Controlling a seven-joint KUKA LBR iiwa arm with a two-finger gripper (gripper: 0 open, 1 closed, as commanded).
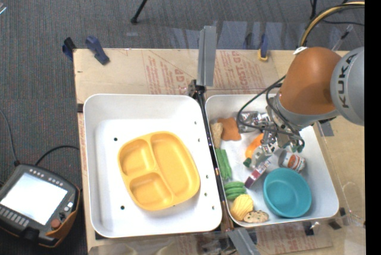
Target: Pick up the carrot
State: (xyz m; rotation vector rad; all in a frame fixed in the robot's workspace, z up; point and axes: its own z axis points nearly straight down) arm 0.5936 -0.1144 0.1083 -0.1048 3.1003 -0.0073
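Observation:
The carrot (254, 145) is a small orange piece in the middle of the right bin (329, 188), only partly visible. My gripper (265, 151) hangs straight over it from the arm's orange band (309, 87), and its dark body covers the carrot's right end. From this angle I cannot make out whether the carrot is between the jaws or just beside them.
Around the carrot lie a brown piece (230, 128), a long green vegetable (224, 163), a green pod (234, 189), a small can (292, 161), a teal bowl (287, 192), a yellow piece (242, 207) and a cookie (256, 217). The left bin (101, 111) holds a yellow divided plate (158, 170).

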